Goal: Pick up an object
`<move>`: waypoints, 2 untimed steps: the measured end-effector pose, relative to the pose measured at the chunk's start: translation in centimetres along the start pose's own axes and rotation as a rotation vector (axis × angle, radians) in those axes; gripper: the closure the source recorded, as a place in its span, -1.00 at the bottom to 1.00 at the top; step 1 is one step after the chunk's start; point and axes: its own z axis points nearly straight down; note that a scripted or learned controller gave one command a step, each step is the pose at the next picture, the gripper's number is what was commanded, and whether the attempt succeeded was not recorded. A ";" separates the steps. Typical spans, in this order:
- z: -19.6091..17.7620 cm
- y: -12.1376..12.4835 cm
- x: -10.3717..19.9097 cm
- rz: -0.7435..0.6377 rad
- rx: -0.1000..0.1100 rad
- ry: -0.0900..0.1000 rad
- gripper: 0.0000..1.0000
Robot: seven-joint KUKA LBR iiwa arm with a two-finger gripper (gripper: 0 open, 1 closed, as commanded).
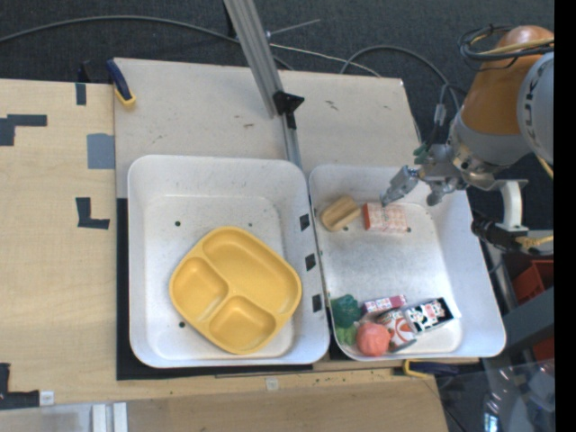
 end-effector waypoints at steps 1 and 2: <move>0.0 0.0 0.0 -0.001 0.000 0.000 -1.00; 6.1 0.5 -0.4 0.001 0.006 -0.001 -1.00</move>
